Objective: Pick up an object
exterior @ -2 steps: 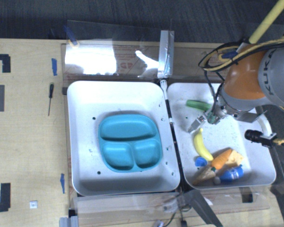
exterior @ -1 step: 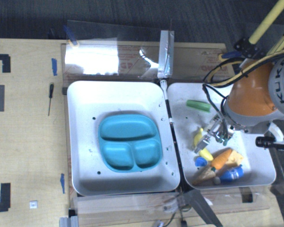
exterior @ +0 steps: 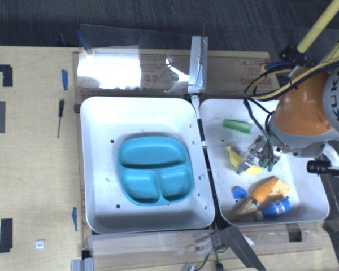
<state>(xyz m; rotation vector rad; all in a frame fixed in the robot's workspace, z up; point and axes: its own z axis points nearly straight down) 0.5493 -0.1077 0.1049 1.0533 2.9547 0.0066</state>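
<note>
— Two bins, you say; what sits in each?

— You have the left bin carrying a blue divided tray, lying flat near its middle with its one long compartment toward the far wall and two smaller ones toward the near wall. Your right bin carries the loose pieces.

— Where is your gripper?

— Your gripper hangs low over the middle of the right bin, reaching in from the right under the orange band. Whether its fingers stand apart or together you cannot tell from this angle; nothing shows clearly between them.

— And the thing nearest to it?

— A yellow piece lies just beside the fingertips, partly hidden by them. Its visible long axis runs from the far left down toward the near right; which end is which you cannot make out.

— What else could you pick?

— A green stick lies near the far wall, its long axis running almost left to right, slightly lower on the right. By the near wall, an orange and tan object slants from near left up to far right, with a small blue piece at its left and a blue bottle-like item touching it below. All of these lie apart from the gripper.
</note>
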